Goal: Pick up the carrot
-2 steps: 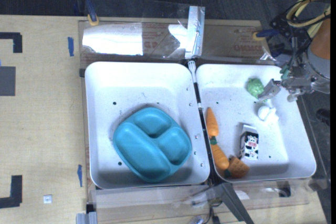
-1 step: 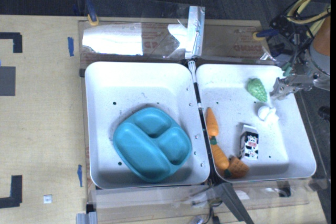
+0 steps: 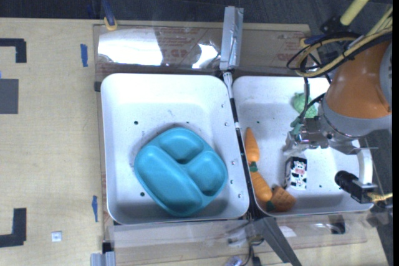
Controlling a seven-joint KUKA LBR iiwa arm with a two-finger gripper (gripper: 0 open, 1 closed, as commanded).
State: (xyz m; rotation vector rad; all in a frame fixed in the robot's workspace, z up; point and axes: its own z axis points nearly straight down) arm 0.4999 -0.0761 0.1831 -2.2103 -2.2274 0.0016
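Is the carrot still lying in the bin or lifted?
Lying in the right bin, carrot flat along the left wall, apart from the gripper.

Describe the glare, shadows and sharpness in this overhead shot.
In the camera view, strong glare washes the clear panel behind the left bin; the blue divided dish casts a soft shadow at its lower left; the carrot reads fairly sharp, while the gripper area looks cluttered and soft.

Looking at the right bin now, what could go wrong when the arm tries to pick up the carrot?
1. The orange carrot lies tight along the left wall of the right white bin, so a finger may hit the wall.
2. Other orange pieces lie just below it, so the tool could take the wrong one.
3. A small black-and-white box sits nearby and may be knocked.
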